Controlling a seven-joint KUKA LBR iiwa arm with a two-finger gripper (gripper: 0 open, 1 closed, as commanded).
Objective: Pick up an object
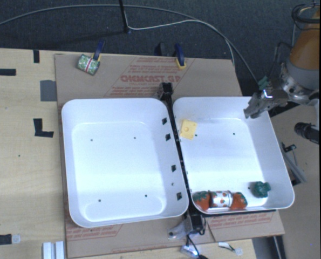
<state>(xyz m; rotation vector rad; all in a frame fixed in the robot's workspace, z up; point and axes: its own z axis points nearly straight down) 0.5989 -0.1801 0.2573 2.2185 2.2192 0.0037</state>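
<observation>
The right bin (257, 144) holds a flat yellow piece (188, 129) near its back left corner. Along its front wall lies a red, white and orange toy with a green end (220, 199), and a small green lump (260, 188) sits to its right. My gripper (255, 106) hangs over the bin's back right corner, at the end of the grey arm with the orange band (306, 47). It is well apart from all three objects, and nothing shows between its fingers.
The left bin (117, 161) stands beside the right one, with black clips (173, 144) along their shared edge. A small green and white object (88, 63) lies on the cardboard behind the left bin. Blue and yellow clamps (179, 55) hold the back edge.
</observation>
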